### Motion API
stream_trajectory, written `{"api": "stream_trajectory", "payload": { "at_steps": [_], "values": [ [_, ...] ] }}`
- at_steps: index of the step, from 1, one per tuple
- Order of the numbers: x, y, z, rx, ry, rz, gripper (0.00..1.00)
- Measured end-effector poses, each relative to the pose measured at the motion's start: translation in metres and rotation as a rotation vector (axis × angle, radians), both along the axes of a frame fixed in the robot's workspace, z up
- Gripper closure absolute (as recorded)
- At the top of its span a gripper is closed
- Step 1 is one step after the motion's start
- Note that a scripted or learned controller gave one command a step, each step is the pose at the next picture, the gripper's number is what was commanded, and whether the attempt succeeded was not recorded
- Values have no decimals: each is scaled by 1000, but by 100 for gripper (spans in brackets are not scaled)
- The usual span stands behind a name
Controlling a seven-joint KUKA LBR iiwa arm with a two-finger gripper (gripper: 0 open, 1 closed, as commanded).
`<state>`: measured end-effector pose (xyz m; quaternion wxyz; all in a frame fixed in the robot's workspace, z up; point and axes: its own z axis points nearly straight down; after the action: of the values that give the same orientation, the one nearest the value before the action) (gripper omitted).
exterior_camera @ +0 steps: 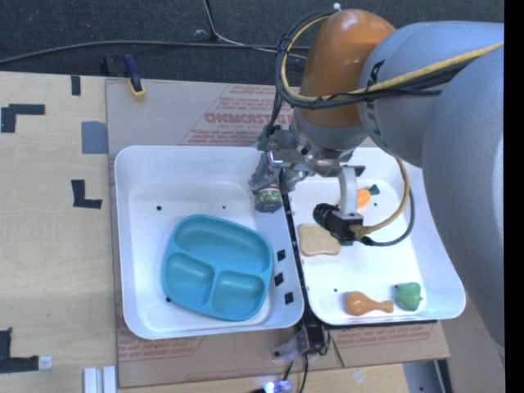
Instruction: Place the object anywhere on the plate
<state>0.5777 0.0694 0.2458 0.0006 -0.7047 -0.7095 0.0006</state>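
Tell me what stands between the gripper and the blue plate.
Nothing visible does. The gripper hangs over the left bin near the wall shared by the two bins, above the plate in the picture; bare white bin floor separates them. What it carries is unclear.

So the light blue plastic plate [218, 268] with three compartments sits flat in the left white bin, lower middle of the frame, turned a bit so its corners point diagonally. All three sections look bare. As for the object, it's hard to say which one counts: near the top edge of that bin, just above and right of the plate, there's a small greenish-grey roundish thing [267, 196] under the arm's tip, too blurry to identify.
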Motion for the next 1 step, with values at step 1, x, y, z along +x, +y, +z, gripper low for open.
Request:
{"api": "stream_trajectory", "payload": {
  "at_steps": [1],
  "values": [
    [-1,62,-5,0,0,1,100]
  ]
}}
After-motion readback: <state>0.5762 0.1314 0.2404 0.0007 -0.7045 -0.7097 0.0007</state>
